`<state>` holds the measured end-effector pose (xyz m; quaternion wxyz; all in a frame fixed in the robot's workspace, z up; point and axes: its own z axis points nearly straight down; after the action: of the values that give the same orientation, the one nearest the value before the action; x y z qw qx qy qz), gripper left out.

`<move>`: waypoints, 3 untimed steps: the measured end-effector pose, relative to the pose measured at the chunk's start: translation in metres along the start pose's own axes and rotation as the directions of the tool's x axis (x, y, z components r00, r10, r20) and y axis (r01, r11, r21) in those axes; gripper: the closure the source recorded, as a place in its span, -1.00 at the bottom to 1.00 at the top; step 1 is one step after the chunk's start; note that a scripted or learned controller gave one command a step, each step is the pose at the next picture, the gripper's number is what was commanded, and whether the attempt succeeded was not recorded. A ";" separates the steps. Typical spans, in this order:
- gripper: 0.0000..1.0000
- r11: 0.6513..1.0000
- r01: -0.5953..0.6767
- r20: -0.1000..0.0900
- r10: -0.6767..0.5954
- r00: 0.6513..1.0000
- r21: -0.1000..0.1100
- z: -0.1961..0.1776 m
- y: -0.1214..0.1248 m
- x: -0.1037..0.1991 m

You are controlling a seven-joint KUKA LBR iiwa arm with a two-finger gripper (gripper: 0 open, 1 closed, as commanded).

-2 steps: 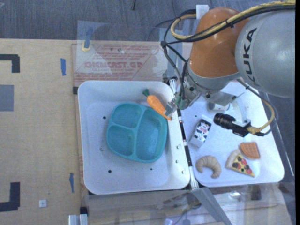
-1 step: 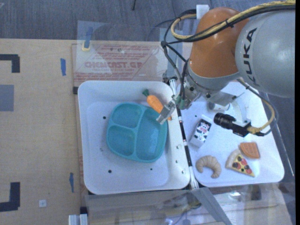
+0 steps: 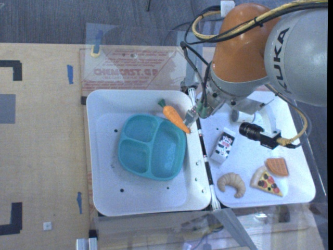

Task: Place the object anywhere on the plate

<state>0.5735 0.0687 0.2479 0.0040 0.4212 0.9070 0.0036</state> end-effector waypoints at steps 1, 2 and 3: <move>-1.00 1.000 0.000 0.000 0.000 1.000 0.000 0.000 0.000 0.000; 1.00 1.000 -0.002 0.002 0.002 1.000 -0.004 -0.011 0.001 -0.002; -1.00 1.000 -0.003 0.002 0.003 1.000 -0.004 -0.010 0.001 -0.002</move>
<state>0.5754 0.0676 0.2584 0.0060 0.4224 0.9064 0.0051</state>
